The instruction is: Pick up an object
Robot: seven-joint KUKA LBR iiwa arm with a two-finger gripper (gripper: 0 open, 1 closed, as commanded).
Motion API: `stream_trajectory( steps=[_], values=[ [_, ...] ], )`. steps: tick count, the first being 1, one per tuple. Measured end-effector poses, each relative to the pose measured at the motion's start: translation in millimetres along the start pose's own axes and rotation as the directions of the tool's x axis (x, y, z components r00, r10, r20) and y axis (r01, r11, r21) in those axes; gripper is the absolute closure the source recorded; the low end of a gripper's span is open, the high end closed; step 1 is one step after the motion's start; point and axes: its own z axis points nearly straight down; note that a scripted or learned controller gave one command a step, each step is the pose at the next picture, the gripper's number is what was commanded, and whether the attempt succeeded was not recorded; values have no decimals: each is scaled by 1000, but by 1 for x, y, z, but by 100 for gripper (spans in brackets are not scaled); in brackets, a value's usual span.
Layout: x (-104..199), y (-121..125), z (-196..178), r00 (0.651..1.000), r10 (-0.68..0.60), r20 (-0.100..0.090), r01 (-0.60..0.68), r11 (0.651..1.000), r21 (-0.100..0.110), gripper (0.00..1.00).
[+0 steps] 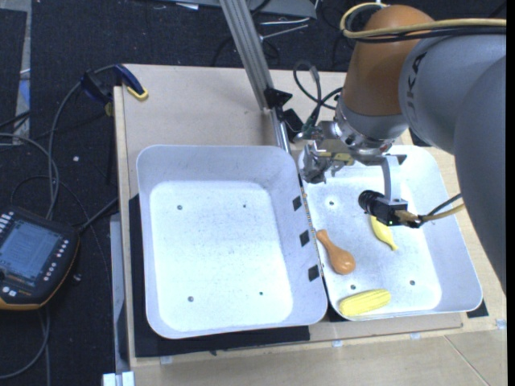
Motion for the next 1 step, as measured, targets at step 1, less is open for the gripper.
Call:
stream_trajectory(
  steps=[1],
  values=[
    [56, 9, -9, 1000, 0, 0, 0, 1000, 0, 100]
  ],
)
